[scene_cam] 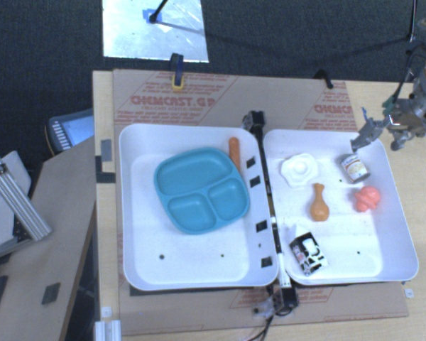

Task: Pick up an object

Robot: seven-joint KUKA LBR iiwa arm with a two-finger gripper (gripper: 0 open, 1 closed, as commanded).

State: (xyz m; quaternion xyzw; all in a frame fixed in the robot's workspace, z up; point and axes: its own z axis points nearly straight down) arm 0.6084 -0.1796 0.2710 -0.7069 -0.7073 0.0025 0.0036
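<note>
Camera view, looking down on the bench: the gripper hangs at the upper right of the frame, above the far right corner of the right bin. Two fingers spread apart and point down to the left, with nothing between them. A small can with a pale label lies just below the fingertips, close to them but apart. A pink object rests to the lower right of the can, near the bin's right wall. An orange, pear-shaped piece sits at the bin's middle, and a white fried-egg toy lies just above it to the left. A black-and-white item lies in the lower left part of this bin. In the left bin, a blue divided plate fills the center, and an orange hot-dog shape lies against its upper right edge.
</note>
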